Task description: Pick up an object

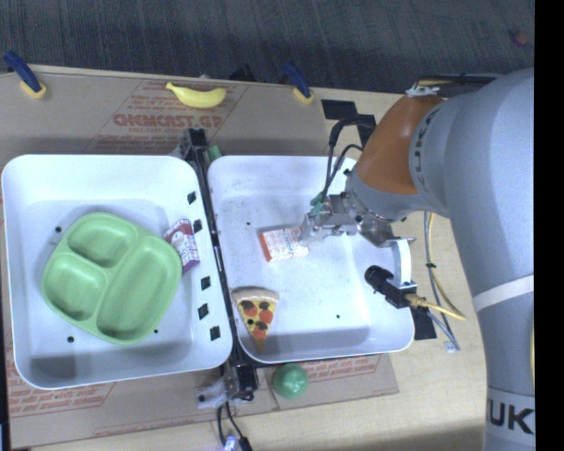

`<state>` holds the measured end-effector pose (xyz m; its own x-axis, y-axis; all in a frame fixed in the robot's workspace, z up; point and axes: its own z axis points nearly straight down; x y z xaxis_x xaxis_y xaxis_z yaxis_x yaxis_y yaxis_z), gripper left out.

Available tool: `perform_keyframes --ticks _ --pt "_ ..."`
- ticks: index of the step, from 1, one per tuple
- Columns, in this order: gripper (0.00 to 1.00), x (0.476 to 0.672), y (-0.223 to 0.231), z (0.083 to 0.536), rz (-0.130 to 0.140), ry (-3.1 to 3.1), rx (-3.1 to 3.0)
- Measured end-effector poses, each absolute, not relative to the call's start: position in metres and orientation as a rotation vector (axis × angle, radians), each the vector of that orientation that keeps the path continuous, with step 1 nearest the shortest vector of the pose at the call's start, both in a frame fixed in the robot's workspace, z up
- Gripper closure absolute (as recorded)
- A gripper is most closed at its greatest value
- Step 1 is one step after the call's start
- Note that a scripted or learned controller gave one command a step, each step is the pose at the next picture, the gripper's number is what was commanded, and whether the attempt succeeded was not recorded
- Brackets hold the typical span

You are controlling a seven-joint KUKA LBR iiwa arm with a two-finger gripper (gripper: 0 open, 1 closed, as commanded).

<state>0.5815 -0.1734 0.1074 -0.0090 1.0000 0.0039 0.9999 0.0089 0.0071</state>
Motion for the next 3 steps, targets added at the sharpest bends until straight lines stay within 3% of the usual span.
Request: perform_keyframes --ticks 1,2,3 --pt "1.00 0.498 -0.212 0.180 -0.002 2.226 2.219" --pt "0.00 0.498 -0.211 0.179 -0.002 2.228 2.218" --pt "0.00 0.546 -0.202 0.091 -0.003 2.231 2.214"
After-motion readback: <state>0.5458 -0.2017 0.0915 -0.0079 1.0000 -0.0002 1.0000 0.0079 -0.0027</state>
